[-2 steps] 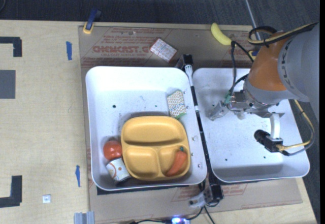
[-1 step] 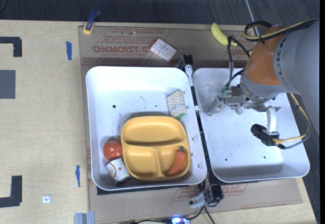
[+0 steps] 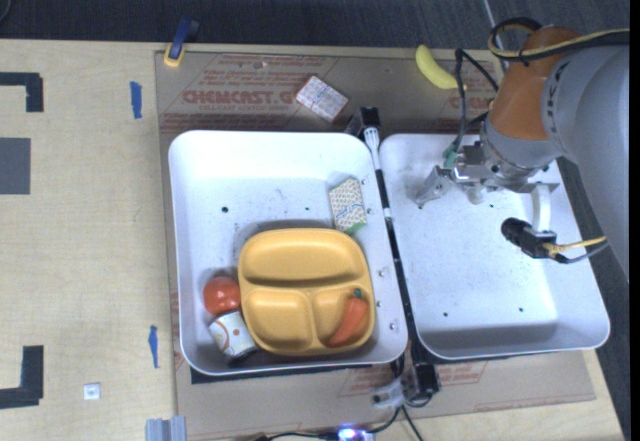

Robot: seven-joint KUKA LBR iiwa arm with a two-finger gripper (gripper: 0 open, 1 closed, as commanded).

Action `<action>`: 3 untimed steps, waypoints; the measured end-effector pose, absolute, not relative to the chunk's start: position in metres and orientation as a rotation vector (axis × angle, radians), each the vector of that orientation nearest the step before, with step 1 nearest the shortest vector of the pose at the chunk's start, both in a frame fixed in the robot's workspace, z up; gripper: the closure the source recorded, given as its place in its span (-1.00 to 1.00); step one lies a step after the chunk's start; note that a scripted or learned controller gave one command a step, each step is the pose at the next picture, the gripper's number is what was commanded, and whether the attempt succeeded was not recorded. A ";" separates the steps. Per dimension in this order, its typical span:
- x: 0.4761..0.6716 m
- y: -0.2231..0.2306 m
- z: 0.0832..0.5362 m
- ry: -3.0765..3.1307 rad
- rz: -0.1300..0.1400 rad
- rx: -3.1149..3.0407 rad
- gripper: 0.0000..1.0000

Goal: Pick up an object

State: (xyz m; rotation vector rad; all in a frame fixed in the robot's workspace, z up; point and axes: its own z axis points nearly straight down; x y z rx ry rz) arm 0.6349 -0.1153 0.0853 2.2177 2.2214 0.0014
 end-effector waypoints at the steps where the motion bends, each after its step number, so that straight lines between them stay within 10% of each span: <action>1: 0.636 -0.115 0.096 2.221 0.002 2.212 1.00; 2: 0.571 -0.074 0.216 2.222 0.002 2.218 1.00; 3: 0.509 -0.049 0.241 2.225 -0.001 2.222 1.00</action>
